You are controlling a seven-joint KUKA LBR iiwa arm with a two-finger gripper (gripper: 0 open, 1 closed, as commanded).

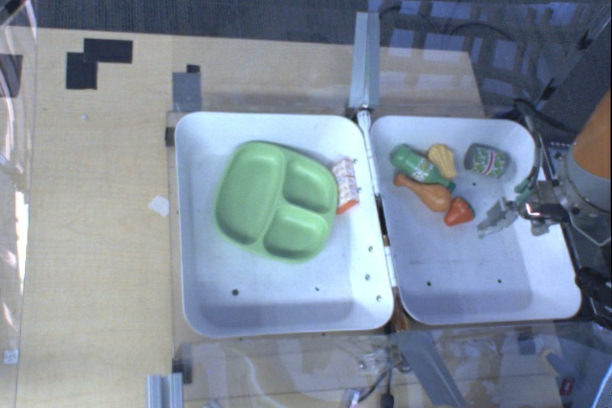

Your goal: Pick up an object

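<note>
Gripper (501, 217) | over right bin (478, 301) | opening: cannot tell | nothing visibly held | near red toy (459, 211)

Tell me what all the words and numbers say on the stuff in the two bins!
None can be read.
Small packet beside the green divided plate: red and white print, too blurred to read.
Green can in the right bin: a label with markings, too small to read.
The toy foods: I see no writing.

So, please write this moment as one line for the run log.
gripper: in right bin, holding nothing | nearest: red toy | green tray: in left bin
</note>
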